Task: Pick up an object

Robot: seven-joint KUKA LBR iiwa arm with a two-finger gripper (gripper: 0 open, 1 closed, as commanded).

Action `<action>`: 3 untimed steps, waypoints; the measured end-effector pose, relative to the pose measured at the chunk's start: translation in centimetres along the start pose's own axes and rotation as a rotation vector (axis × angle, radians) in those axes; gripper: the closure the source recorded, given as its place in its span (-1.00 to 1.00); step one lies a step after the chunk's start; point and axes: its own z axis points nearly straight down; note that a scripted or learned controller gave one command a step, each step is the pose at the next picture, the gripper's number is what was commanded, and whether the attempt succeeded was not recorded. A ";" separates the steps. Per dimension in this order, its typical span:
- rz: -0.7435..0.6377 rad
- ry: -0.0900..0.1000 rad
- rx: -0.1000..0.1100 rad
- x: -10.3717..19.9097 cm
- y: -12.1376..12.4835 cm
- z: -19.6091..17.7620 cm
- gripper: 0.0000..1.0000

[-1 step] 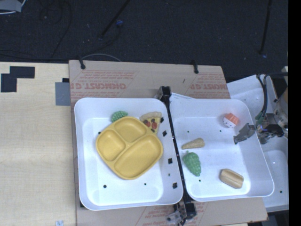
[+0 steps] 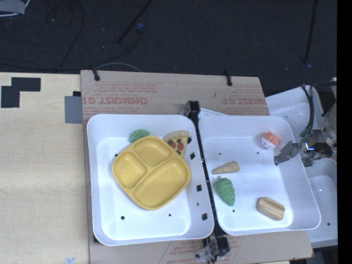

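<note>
A: Camera view, layout first. Two white bins side by side on the counter [image 2: 38, 164], a brown cardboard sheet [image 2: 165, 95] under them, a black divider strip [image 2: 202, 169] where the bins meet.

B: Left bin [image 2: 104, 202] contents?

A: Yellow sectioned plate [image 2: 151, 172] sits tilted in the middle and takes most of the floor. A green toy [image 2: 139, 134] peeks out at its upper-left edge, a pizza-slice toy [image 2: 177, 141] at its upper-right edge, close to the divider. Bare floor runs along the bottom and left walls.

B: Right bin [image 2: 297, 202]?

A: Four loose items, well apart. Orange-and-white piece [image 2: 269, 141] near the upper-right corner. Tan cone-shaped piece [image 2: 226, 168] left of centre. Green grape bunch [image 2: 224, 191] just below it, close to the divider wall. Tan bread-roll shape [image 2: 270, 208] toward the lower right. Bare floor in the middle and along the top wall.

B: And the claw?

A: The claw [image 2: 300, 152] is at the right bin's right rim, level with the upper half, with the arm's hardware and cables behind it outside the bin. Too dark and cluttered to read: I cannot tell how far open it stands. Nothing is visible in it. Nearest item is the orange-and-white piece, up and left of it, not touching
</note>
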 end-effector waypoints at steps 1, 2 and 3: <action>0.000 0.002 0.005 0.2 -0.1 6.4 -1.00; 0.001 0.002 0.006 -0.3 -0.5 12.7 -1.00; 0.001 0.000 0.000 -0.2 -0.5 15.5 -1.00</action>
